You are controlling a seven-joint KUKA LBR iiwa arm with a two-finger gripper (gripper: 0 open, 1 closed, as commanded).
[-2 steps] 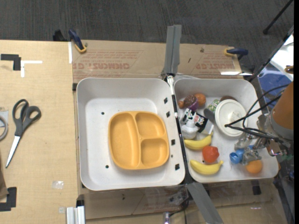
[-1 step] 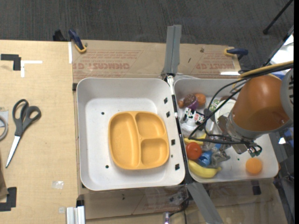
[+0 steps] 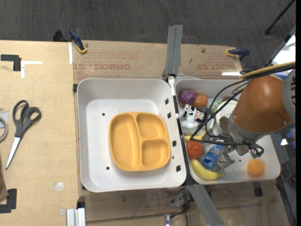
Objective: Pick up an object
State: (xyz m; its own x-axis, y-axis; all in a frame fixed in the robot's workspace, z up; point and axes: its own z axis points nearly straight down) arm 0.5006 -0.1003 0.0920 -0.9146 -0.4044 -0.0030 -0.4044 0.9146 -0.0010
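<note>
My gripper [image 3: 225,160] reaches down into the right bin [image 3: 244,179], below the orange band of the arm. Its tips sit right beside a small blue object [image 3: 211,157], touching or nearly so. A banana [image 3: 203,171] lies along the bin's front left, with a red tomato-like fruit [image 3: 194,149] just above it. An orange ball [image 3: 255,167] rests to the right of the gripper. At the bin's back left are a purple fruit [image 3: 188,97], a small orange fruit [image 3: 201,100] and a white toy with black marks [image 3: 190,116].
The left bin [image 3: 91,126] holds a yellow divided plate [image 3: 139,141]. Scissors [image 3: 19,126] lie on the bench at far left. A grey divider bar [image 3: 173,51] runs up between the bins. Black cables [image 3: 221,102] hang over the right bin.
</note>
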